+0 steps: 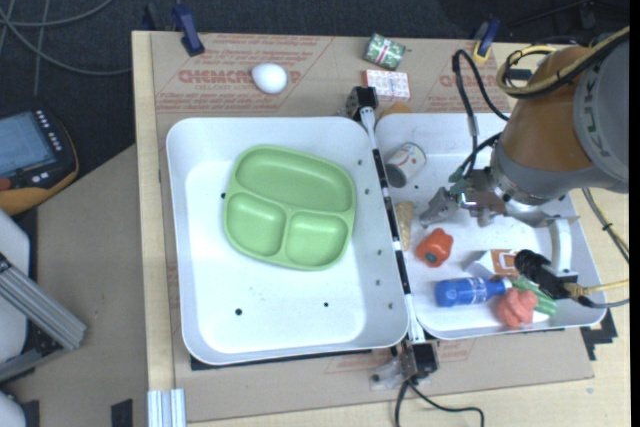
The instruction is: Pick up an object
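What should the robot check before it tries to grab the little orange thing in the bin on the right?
1. Small orange rounded object lies in the right white bin: ok.
2. Gripper sits over the right bin, just above the orange object in the view: ok.
3. Gripper fingers open enough to fit: cannot tell.
4. Nothing lies on top of the orange object: ok.
5. Neighbours stand apart: the blue bottle lies close below it, with a small gap: ok.
6. Green divided plate stays out of the way in the left white bin: ok.
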